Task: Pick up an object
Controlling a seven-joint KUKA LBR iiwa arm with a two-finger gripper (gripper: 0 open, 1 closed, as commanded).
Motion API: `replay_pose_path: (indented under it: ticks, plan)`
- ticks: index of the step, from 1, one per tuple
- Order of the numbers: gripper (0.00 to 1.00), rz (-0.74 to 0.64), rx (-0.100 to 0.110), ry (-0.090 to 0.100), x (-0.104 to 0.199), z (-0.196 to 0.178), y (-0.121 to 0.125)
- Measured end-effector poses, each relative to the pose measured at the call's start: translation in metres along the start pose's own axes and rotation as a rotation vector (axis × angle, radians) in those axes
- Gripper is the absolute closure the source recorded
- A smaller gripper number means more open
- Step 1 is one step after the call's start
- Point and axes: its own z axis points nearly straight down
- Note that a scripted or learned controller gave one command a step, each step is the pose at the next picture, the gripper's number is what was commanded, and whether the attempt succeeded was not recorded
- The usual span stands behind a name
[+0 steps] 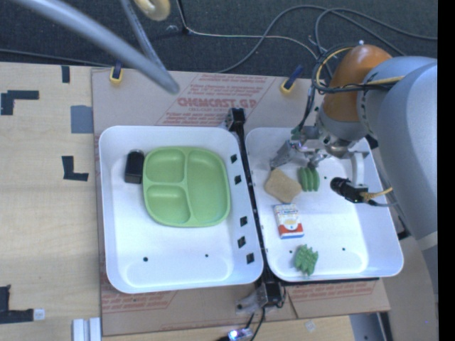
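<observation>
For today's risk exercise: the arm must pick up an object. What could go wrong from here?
The pincer is close to the green piece, which lies right beside the tan block; it may nudge or catch both. The white box just below the block could be knocked too.

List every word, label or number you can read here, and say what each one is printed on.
"CHEMCAST GP": large red print on the cardboard sheet under the bins; the letters are soft, so this is a likely reading.
Smaller red lines above and below it on the same sheet: too blurred to read.
Print on the red and white box in the right bin: too small to read.
</observation>
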Motion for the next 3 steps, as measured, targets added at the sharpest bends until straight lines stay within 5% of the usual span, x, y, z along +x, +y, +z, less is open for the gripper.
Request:
replay_pose_path:
  ticks: [1,2,3]
  plan:
    - [0.0,0.0,-0.007,-0.001,0.001,0.002,0.002]
    - [1.0,-0.001,-0.007,-0.002,0.001,-0.008,0.002]
    - [1.0,0.0,-0.007,0.002,0.012,-0.061,0.0]
